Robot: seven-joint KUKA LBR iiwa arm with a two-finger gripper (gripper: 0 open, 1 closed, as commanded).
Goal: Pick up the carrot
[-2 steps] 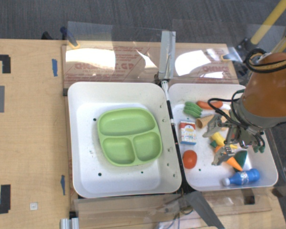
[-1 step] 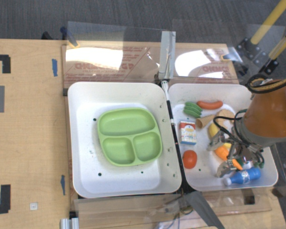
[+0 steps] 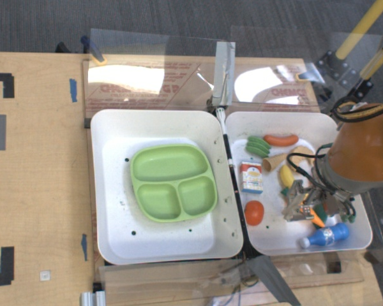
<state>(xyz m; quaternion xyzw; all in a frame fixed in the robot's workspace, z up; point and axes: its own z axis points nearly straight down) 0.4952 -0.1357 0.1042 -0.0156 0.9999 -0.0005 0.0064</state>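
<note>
The carrot (image 3: 318,220) is a small orange piece on the floor of the right bin (image 3: 360,238), near its front, mostly covered by the arm's wrist. A bit of green shows just to its right. My gripper (image 3: 301,205) is low inside the right bin, directly over the carrot's left end and touching or nearly touching it. From this angle I cannot make out whether the carrot is in its grasp. The grey and orange arm (image 3: 364,155) reaches in from the right above it.
Around the gripper lie a blue bottle (image 3: 324,236), a yellow fruit (image 3: 286,176), a red tomato (image 3: 254,213), a small carton (image 3: 251,176), a cone (image 3: 274,162), a red sausage (image 3: 281,139) and a green vegetable (image 3: 258,146). The left bin (image 3: 108,190) holds a green divided plate (image 3: 150,171).
</note>
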